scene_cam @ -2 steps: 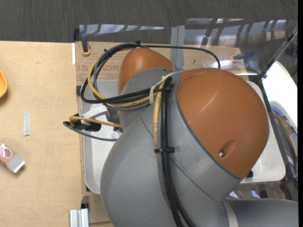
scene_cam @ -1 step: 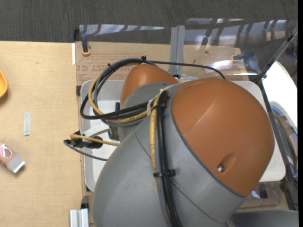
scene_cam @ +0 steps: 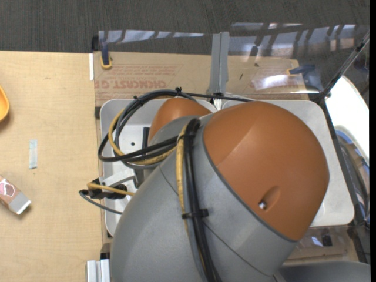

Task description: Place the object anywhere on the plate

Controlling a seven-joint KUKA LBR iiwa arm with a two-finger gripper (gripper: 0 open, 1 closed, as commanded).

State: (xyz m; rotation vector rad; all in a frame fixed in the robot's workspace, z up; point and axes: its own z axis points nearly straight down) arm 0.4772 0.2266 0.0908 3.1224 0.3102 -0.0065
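Observation:
My arm (scene_cam: 235, 192) fills the middle of the camera view, its grey body and orange band covering most of both white bins. The left bin (scene_cam: 111, 128) shows as a strip of rim and floor at the arm's left. The right bin (scene_cam: 338, 187) shows as a strip at the arm's right. Black and yellow cables (scene_cam: 126, 145) loop over the left bin. The arm hides the gripper, the plate and the object.
The wooden bench (scene_cam: 47, 110) lies to the left with a small grey strip (scene_cam: 33, 154), a red and white packet (scene_cam: 12, 195) and an orange item (scene_cam: 3, 104) at the edge. A clear screen (scene_cam: 264, 46) stands behind the bins.

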